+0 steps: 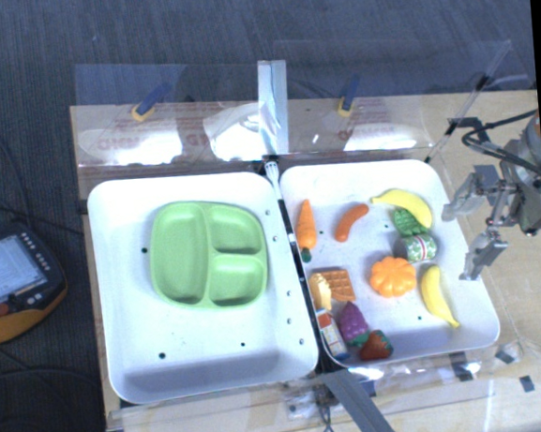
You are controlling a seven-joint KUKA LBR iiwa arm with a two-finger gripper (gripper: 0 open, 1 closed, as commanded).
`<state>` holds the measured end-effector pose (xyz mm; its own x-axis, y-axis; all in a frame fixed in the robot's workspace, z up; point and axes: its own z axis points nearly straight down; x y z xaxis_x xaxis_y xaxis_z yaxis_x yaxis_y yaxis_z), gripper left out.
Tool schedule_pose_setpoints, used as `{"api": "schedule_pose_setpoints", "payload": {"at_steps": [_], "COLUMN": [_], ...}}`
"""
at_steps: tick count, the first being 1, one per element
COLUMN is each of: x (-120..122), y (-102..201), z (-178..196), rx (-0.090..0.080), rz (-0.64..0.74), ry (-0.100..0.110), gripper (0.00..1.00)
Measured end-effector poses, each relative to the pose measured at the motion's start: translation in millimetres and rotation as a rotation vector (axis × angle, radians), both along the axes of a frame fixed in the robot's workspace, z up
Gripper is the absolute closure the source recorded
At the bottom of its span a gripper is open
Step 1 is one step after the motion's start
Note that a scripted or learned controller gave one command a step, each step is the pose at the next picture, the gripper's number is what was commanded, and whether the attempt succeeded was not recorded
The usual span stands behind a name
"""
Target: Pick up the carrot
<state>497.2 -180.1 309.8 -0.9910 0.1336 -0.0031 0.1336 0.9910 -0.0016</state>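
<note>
The carrot [304, 224] is orange with a green stem end. It lies upright along the left wall of the right bin [469, 334], close to the divider. My gripper [468, 235] hovers over the right rim of that bin, far to the right of the carrot. Its two grey fingers [460, 206] are spread apart with nothing between them.
The right bin also holds an orange sausage [351, 220], two bananas [407, 204] [436, 297], a green can [414, 236], a small pumpkin [392, 276], a waffle [331, 288], grapes [352, 321] and a strawberry [376, 344]. A green divided plate [208, 253] sits in the left bin [133, 363].
</note>
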Motion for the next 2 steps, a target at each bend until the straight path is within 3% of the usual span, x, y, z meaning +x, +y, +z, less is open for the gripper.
{"api": "schedule_pose_setpoints", "payload": {"at_steps": [1,2], "x": [-14.5,29.2], "y": [63.2,50.1], "z": [-122.1,-218.7], "rx": [0.005,-0.001], "rz": [0.021,-0.044], "ry": [0.012,-0.013], "gripper": [0.00,0.00]}}
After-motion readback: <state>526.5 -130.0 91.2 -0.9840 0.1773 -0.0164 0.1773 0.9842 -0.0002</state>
